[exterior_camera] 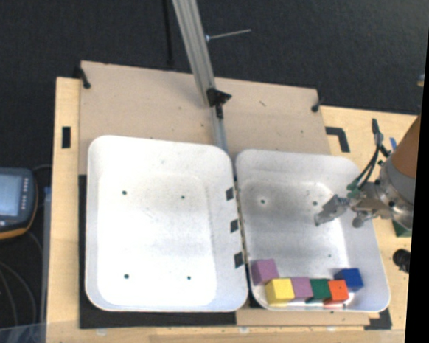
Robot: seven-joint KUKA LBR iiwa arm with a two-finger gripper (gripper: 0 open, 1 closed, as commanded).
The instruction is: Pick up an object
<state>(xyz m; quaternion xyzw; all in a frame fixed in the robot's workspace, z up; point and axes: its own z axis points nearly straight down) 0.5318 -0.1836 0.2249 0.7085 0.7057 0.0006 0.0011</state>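
We see the hand [338,210] at the right of the frame, over the bare middle of the right bin [296,173]; whether it is apart or together we cannot tell. The blocks [305,287] sit bunched in the bin's lower corner — touching one another and the wall. We judge a grasp there could jam or nudge neighbours. The arm is cut off at the frame's edge.

Robotics lab: 2 white bins [164,152], plywood bench [279,105], aluminium strut [194,36].
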